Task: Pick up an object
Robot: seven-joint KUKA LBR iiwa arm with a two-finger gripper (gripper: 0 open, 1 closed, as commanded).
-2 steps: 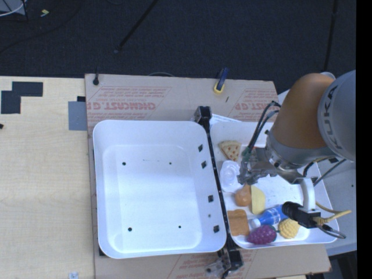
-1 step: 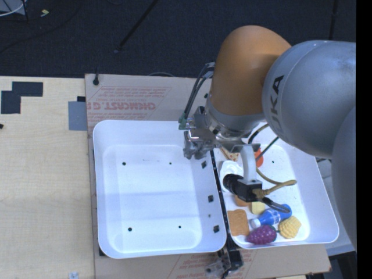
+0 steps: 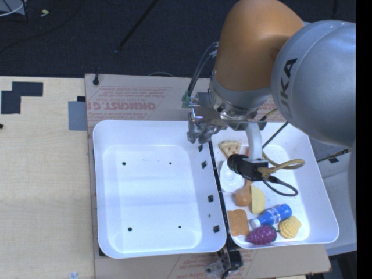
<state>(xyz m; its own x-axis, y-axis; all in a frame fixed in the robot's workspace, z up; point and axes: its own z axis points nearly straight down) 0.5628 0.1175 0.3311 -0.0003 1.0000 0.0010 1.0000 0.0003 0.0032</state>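
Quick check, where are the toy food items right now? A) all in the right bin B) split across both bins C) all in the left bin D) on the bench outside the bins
A: the purple grapes, blue bottle and corn all lie in the right bin, with the other pieces beside them.

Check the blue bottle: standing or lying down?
Lying down. The blue bottle rests on its side in the right bin, between the grapes and corn.
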